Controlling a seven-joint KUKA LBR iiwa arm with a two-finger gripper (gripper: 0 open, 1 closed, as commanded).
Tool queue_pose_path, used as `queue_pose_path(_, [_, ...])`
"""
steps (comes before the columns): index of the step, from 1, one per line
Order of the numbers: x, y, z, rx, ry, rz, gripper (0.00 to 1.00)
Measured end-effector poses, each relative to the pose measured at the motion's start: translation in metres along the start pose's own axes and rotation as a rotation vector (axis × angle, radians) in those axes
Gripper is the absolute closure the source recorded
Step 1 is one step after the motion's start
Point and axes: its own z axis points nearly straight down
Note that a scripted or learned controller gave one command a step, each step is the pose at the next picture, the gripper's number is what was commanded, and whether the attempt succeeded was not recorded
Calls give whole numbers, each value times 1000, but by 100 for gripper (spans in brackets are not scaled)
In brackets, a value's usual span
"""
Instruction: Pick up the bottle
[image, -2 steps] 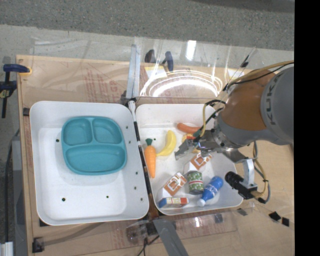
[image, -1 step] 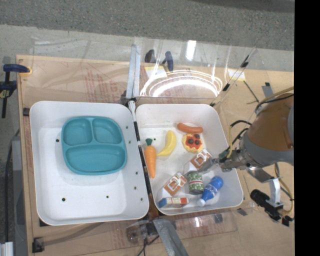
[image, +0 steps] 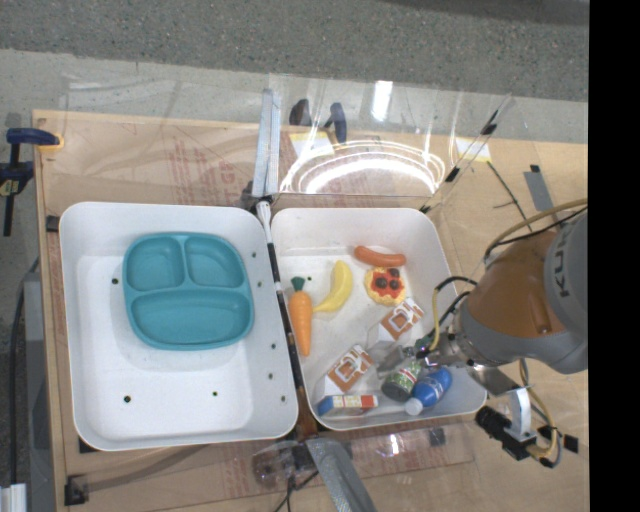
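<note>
The bottle (image: 430, 390), white with a blue cap, is lying on its side in the near right corner of the right bin (image: 440, 245), touching a dark green can (image: 402, 380). The gripper (image: 425, 352) is hovering just above them, and how its fingers are standing cannot be told. A teal divided plate (image: 187, 290) is sitting in the left bin (image: 90, 400).

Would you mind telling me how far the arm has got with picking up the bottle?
Done: the gripper has reached the right bin's near corner, just above the blue-capped bottle. In hand: nothing visibly held; the bottle lies on the bin floor beside a dark can. Left: grasping and lifting.
</note>
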Motion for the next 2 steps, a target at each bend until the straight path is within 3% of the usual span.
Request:
queue_pose_path(1, [-8,27,0,1,2,324,0])
queue_pose_path(2, [16,1,0,2,2,181,0])
